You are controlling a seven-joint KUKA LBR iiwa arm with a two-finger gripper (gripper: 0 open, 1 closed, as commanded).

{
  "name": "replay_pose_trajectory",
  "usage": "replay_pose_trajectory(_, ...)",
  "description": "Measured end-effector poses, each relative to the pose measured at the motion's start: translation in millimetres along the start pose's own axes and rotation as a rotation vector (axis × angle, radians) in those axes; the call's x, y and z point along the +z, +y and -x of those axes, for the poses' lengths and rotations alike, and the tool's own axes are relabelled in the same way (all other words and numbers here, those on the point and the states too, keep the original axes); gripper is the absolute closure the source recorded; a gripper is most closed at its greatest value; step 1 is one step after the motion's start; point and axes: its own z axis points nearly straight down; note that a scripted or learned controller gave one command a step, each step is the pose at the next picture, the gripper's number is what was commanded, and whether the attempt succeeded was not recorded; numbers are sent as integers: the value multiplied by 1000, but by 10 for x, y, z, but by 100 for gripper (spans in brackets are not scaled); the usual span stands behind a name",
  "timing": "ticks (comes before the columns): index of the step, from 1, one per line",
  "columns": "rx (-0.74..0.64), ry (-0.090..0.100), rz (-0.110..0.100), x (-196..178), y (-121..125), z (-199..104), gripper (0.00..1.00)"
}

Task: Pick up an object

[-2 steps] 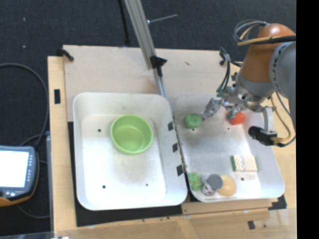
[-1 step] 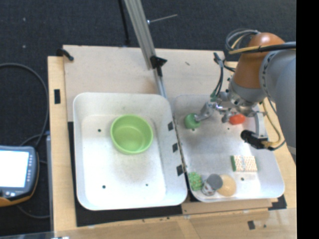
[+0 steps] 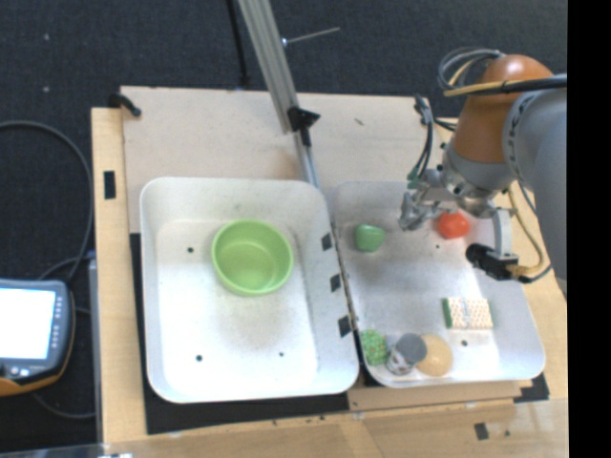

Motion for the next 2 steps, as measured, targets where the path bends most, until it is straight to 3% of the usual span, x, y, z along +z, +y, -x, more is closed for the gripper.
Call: replay_pose_trajectory(2,-5,2,-2,-1090,51,26,100)
